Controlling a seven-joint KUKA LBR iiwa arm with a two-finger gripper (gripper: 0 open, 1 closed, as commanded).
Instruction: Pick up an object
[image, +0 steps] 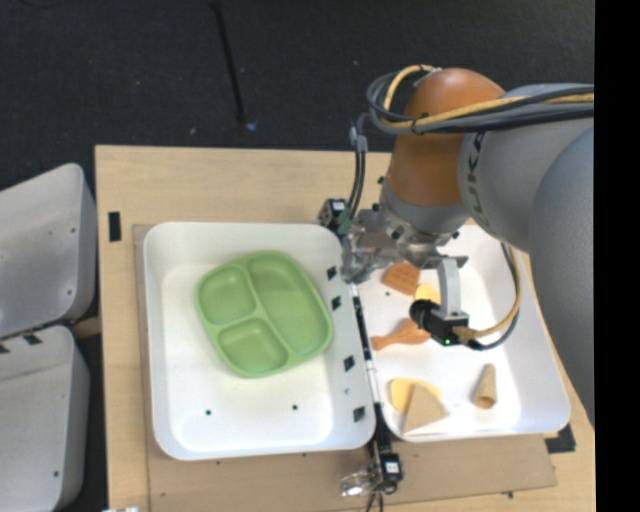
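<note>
Two white bins (160, 300): left holds a green divided plate (264, 313); right holds food pieces (418, 402); claw (400, 270) state unclear.

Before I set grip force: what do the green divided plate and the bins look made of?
The green divided plate looks like moulded plastic, matte, with soft rounded compartment ridges and even colour. The left bin and right bin look like thin white plastic, slightly glossy, with rounded rims. This is judged by look alone.
</note>
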